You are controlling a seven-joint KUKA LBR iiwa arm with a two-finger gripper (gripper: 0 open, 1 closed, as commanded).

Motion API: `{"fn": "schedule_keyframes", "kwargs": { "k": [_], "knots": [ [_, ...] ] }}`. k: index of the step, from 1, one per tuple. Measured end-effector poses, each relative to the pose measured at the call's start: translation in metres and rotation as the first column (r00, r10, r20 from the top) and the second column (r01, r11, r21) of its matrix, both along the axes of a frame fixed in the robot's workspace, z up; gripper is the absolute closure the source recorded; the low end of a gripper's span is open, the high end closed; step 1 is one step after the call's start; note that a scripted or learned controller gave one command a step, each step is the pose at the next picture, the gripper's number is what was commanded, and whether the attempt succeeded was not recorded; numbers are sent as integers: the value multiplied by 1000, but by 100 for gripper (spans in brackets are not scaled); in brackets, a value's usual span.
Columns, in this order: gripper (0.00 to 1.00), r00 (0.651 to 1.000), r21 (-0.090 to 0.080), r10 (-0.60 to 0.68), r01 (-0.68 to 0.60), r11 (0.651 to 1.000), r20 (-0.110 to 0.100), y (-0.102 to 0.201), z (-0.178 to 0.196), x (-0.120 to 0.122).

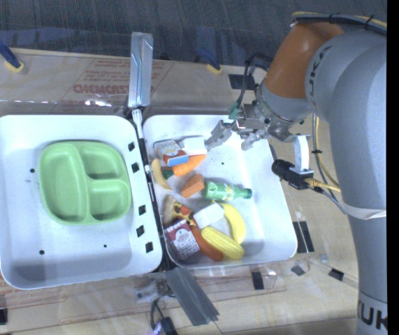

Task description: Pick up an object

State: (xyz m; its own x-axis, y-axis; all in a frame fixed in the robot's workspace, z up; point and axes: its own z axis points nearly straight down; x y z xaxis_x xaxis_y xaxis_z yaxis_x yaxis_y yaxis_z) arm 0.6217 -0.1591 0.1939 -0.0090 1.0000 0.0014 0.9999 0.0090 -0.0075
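Observation:
The right bin (276,208) holds a heap of toy food: a carrot (187,162), a green bottle (226,190), a banana (235,220), a corn cob (221,243), an orange block (192,185) and a red packet (180,237). My gripper (234,137) hangs over the far part of this bin, up and to the right of the carrot. Its two fingers are spread open with nothing between them, and one fingertip (217,135) points toward the carrot.
The left bin (10,187) carries a green divided tray (86,181). A metal divider (140,68) rises between the bins at the back. A small package (168,147) lies at the right bin's far left corner.

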Motion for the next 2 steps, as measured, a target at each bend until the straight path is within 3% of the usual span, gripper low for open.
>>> {"fn": "schedule_keyframes", "kwargs": {
  "k": [1,2],
  "knots": [
    [0,997,0,77,-77,997,5,26,-73,35],
    [0,991,-10,127,-126,992,41,29,-86,-22]
  ]
}}
